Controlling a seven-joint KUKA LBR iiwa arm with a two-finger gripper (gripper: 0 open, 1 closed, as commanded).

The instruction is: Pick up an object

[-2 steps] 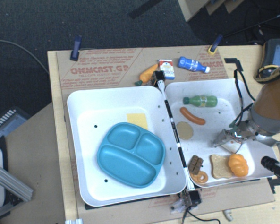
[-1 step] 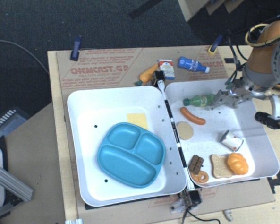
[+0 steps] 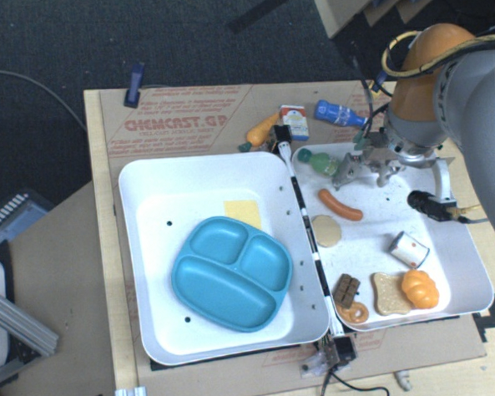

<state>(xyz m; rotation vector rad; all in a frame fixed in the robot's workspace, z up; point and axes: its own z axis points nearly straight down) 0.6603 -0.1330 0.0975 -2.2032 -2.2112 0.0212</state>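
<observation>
My gripper hangs over the back of the right bin, its grey fingers spread open with nothing between them. Just left of it lies a green and white bottle. A red sausage lies in front of the gripper, with a beige round disc below it. Nearer the front are a small silver can, an orange fruit, a bread slice, a brown chocolate piece and a small ring-shaped pastry.
The left bin holds a blue divided plate and a yellow cheese slice. Behind the bins on the board lie a blue bottle, a small white carton and an orange item.
</observation>
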